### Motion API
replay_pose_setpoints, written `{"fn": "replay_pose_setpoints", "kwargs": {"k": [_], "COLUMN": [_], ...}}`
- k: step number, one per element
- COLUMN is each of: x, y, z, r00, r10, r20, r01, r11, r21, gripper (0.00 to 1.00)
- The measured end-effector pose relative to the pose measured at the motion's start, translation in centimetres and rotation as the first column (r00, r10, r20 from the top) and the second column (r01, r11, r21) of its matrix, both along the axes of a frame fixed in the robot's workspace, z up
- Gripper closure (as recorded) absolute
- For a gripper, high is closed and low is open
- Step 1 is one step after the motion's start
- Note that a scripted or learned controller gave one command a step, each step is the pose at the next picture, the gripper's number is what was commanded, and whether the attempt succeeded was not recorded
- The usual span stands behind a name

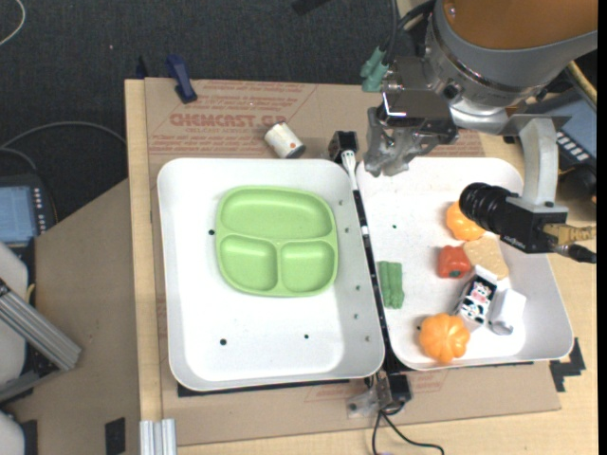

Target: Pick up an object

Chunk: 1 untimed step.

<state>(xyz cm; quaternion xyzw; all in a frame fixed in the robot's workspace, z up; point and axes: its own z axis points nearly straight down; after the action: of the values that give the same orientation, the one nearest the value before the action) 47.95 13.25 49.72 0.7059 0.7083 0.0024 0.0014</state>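
An orange toy pumpkin (444,337) is seen at the right bin's (417,226) near edge, with a green block (391,284) by the divider. A green divided plate (278,240) lies in the left bin (190,301). The gripper (387,162) hangs over the right bin's far left corner; whether the jaws are apart cannot be told.

the left bin (180,282) has bare white floor all around the green plate (277,239) in its middle. in the right bin (417,254) the top left part is bare floor. toys crowd its right side: two orange pumpkins (443,336), a red block (452,261), a green piece (391,283) near the wall between the bins.
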Motion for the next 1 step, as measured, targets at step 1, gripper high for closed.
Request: {"fn": "replay_pose_setpoints", "kwargs": {"k": [1], "x": [-0.25], "y": [4.15], "z": [-19.96], "r00": [1.0], "r10": [-0.002], "r20": [-0.021], "r01": [0.002], "r11": [1.0], "r21": [-0.006], "gripper": [1.0]}}
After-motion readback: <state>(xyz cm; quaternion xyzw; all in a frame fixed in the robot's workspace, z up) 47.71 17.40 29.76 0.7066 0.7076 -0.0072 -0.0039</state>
